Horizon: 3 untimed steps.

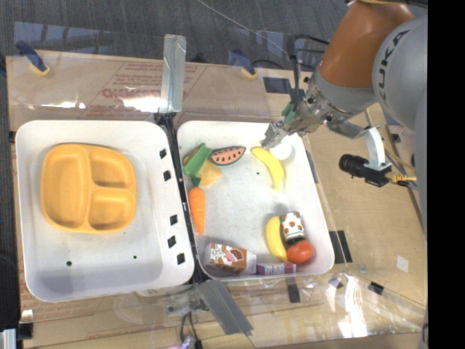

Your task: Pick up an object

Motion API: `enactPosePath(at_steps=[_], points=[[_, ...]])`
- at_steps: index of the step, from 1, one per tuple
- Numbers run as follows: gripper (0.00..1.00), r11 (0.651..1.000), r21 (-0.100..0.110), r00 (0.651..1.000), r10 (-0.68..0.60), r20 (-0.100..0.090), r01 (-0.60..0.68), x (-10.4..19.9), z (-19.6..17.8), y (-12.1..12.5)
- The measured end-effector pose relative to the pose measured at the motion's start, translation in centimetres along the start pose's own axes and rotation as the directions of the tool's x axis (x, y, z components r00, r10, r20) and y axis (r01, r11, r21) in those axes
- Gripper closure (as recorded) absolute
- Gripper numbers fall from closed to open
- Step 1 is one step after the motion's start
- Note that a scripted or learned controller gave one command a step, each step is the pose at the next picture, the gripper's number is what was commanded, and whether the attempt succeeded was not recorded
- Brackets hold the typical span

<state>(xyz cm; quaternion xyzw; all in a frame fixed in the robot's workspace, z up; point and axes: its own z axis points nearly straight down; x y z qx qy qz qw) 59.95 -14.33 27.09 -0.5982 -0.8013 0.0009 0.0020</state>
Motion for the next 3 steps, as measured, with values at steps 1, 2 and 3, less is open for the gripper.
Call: enactPosePath(at_steps=[1,2,3], points=[[1.0,0.997,-0.008,0.997,-0.078,0.009,0.078,-8.1,-7.8,3.1],[1.0,0.989,0.001,0.989,-0.145,-0.001,0.145,-4.6,-1.1,4.6],[1.0,0.923,-0.003,0.923,-0.384,0.007,0.384,-8.0,-3.7,3.7]])
